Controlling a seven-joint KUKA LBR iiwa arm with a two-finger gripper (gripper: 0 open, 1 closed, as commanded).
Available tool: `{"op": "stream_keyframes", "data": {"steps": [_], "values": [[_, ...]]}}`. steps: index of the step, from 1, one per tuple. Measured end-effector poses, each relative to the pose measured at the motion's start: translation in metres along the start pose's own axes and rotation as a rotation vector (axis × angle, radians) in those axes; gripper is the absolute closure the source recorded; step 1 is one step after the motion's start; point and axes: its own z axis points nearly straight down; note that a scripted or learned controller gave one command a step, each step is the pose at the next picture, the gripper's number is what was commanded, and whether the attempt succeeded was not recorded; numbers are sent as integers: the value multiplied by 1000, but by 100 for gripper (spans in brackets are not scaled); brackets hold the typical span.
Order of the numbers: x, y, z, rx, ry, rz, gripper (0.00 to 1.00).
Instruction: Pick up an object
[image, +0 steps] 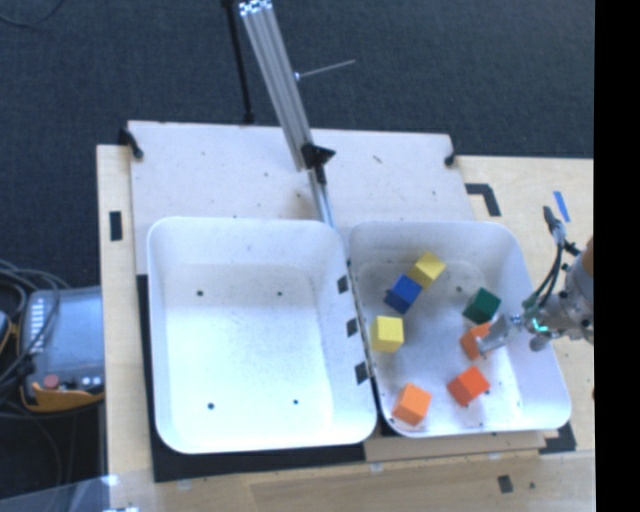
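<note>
1. Step in hand, as I judge it: the approach to a grasp. The gripper (492, 338) reaches in over the right bin's (540, 385) right wall and sits low at an orange cube (472, 340) near that wall.
2. Jaw state: a grey finger lies against this cube, but the view is too small and blurred to tell whether the jaws are spread, pressed together or pinching it.
3. Likely target: that orange cube, partly covered by the finger. It lies just below a green cube (484, 303) and above a second orange one (467, 384).
4. Other candidates in the right bin: an orange cube (412, 402) near the bottom edge, a yellow cube (388, 332) by the left wall, a blue cube (403, 292) beside a yellow one (428, 268) toward the top.
5. Next move, in my judgement: close on two opposite flat faces of the cube and lift straight up, keeping clear of the green neighbour and the bin wall.
6. Materials and shapes: the cubes look like small matte blocks, foam or painted wood, with flat faces that should suit a pinch. Both bins are shallow, white, with rounded corners and smooth, speckled floors; the left bin (165, 330) lies beside the right one.
</note>
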Motion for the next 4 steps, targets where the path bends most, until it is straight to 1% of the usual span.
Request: {"op": "stream_keyframes", "data": {"steps": [1, 2, 3, 4], "values": [[0, 1, -2, -5, -1, 1, 0], [4, 5, 59, 1, 0, 4, 0], [3, 6, 110, -5, -3, 4, 0], [2, 7, 98, -10, -3, 12, 100]]}}
